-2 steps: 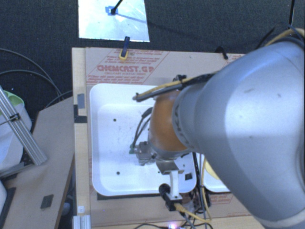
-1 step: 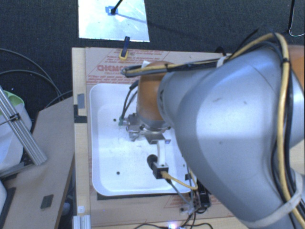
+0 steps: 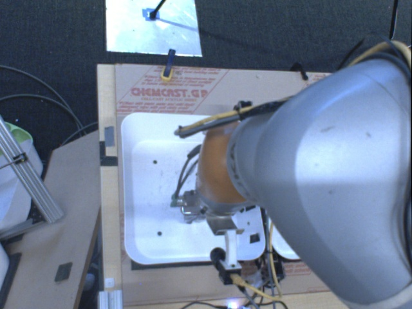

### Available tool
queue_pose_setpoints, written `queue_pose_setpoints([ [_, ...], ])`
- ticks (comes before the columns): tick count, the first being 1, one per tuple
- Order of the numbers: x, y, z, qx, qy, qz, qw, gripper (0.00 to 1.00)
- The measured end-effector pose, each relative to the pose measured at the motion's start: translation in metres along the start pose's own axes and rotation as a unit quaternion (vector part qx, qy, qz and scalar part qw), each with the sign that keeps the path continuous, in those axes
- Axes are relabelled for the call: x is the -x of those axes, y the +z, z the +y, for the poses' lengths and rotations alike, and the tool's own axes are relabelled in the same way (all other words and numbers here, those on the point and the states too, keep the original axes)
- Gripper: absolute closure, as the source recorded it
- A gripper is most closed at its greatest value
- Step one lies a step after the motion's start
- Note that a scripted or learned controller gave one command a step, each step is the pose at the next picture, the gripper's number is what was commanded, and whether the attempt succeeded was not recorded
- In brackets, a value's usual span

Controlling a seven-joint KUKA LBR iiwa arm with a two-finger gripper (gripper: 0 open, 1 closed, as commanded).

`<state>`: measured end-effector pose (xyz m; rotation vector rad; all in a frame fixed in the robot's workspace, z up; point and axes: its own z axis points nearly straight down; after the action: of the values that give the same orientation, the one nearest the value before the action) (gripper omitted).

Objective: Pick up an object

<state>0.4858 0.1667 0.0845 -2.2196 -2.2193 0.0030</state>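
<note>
Pincer point(image 3: 192, 206) hangs low over the white bin point(image 3: 138, 172) on the view's left, toward its near edge. It points straight down, likely so it can close on something from above. Whether it is open or closed cannot be told, because the grey arm point(image 3: 335, 172) and its orange band point(image 3: 215, 166) cover it. Any object it aims at is hidden beneath the wrist. The bin's bare floor carries two tiny dark specks point(image 3: 155, 162), too small to identify.
</note>
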Motion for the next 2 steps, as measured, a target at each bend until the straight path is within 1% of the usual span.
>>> queue_pose_setpoints([
  [1,-0.039,-0.245,0.029,0.011,-0.004,0.004,0.9999,1.00],
  [2,-0.064,-0.260,0.170,0.010,-0.003,0.001,0.9999,1.00],
])
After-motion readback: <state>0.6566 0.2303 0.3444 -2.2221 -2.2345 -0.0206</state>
